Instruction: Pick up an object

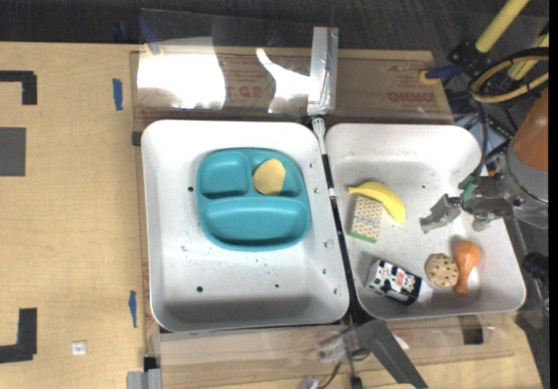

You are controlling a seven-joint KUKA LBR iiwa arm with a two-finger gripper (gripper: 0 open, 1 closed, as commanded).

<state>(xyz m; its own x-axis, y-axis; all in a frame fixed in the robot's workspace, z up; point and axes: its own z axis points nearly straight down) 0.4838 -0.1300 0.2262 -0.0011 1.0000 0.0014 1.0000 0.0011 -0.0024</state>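
1. Camera view, left side: the left bin (166, 274) holds a teal divided plate (253, 221), and a yellow potato-like piece (269, 176) lies in the upper right compartment of this plate.
2. Camera view, right side: the right bin (397, 152) holds several small things. A banana (380, 199) lies near the bin's middle, and a small patterned card or packet (366, 220) lies just below it, touching or almost touching it.
3. Near the front wall of this bin lies a black and white box (394, 282), tilted. Just to its right lies a round cookie (442, 269), and next to the cookie lies an orange piece like a carrot or a drumstick (467, 263); they seem to touch.
4. My arm (534, 152) comes in from the right edge, and its orange band is visible there. My gripper (438, 214) is over the right part of the right bin, above the cookie and to the right of the banana.
5. My jaws are spread apart, and I see nothing between them. They point to the left, toward the middle of the bin, and they touch none of the objects as far as I can see.
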